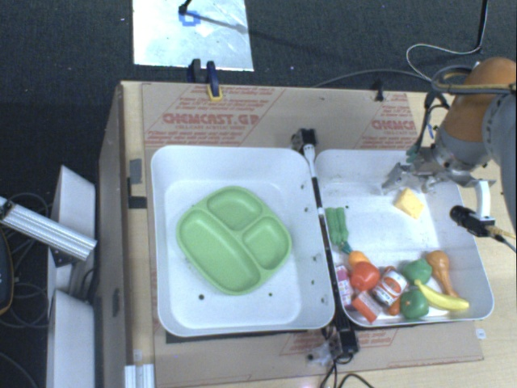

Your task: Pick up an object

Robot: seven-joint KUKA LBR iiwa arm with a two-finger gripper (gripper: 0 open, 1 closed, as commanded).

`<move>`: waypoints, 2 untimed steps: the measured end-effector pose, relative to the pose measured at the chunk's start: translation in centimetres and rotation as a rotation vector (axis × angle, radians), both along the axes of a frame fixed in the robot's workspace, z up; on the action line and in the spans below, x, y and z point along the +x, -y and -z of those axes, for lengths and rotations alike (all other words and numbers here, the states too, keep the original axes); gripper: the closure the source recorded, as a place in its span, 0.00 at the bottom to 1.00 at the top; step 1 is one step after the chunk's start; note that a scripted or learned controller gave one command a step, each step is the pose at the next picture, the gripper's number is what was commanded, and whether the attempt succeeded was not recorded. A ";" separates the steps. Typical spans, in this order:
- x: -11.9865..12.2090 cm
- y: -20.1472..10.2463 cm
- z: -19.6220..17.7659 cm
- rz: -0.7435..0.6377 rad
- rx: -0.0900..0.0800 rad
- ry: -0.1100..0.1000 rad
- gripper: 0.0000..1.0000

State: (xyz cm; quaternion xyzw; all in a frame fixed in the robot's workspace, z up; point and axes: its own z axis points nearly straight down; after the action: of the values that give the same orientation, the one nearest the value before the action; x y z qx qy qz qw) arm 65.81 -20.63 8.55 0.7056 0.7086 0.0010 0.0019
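Where bins meet — ridged green plate (234, 239)

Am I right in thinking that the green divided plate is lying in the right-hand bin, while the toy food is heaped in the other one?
Not quite: in the camera view the green divided plate lies in the left-hand bin. The toy food is heaped in the other one, the right-hand bin.
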 end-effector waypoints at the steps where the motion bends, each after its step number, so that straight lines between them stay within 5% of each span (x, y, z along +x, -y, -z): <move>1: -9.9 0.1 0.1 0.004 0.001 -0.005 0.00; 2: 0.1 -0.1 -0.4 0.000 0.001 0.001 0.00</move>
State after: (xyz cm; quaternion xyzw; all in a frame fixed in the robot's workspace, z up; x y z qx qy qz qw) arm 65.91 -20.57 8.97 0.7056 0.7086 0.0015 0.0020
